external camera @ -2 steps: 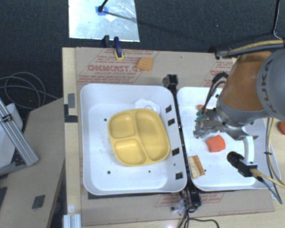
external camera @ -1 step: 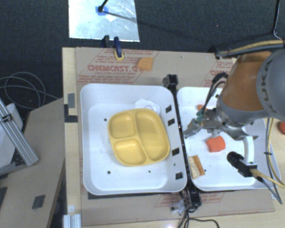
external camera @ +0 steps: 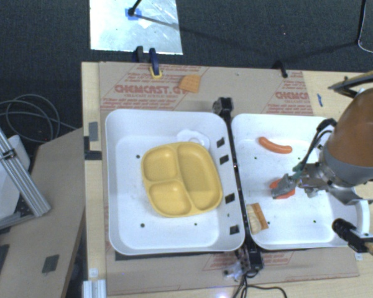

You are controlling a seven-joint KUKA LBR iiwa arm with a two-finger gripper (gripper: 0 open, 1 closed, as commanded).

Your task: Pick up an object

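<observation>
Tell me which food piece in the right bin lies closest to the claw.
The small red piece, right at the claw tip in the bin's middle. The orange sausage lies apart near the back wall, and the tan cracker sits at the front left corner.

arm (external camera: 360, 138): cut by right edge | red object (external camera: 285, 191): partly hidden under gripper (external camera: 285, 187)

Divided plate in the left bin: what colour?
Pale yellow plate, plain, no pattern; seen in the camera view.

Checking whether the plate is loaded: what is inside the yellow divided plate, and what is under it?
The yellow plate shows three bare compartments. A small white object pokes out behind its far edge; the rest underneath is covered.
</observation>
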